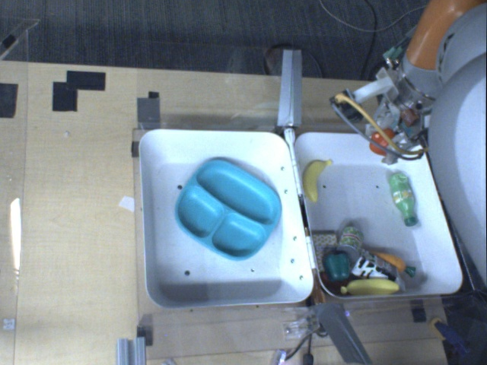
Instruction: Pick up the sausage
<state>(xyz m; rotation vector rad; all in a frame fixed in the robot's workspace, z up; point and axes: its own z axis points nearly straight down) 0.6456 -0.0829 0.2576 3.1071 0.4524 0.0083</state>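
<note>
A: Status on the sausage?
B: Can't pick it out for sure. Maybe in the clutter at the right bin's [434, 204] near edge, w/ the yellow banana [370, 287] & teal cup [336, 265]. Nothing looks lifted, so I'd say pick not done yet.
A: Arm?
B: Reaches in from right. Gripper [388, 131] sits over the right bin's far right corner, something orange-red by it, can't tell what. Grip state: can't tell.
A: Left bin [156, 204]?
B: Just the blue tray [228, 207].
</note>
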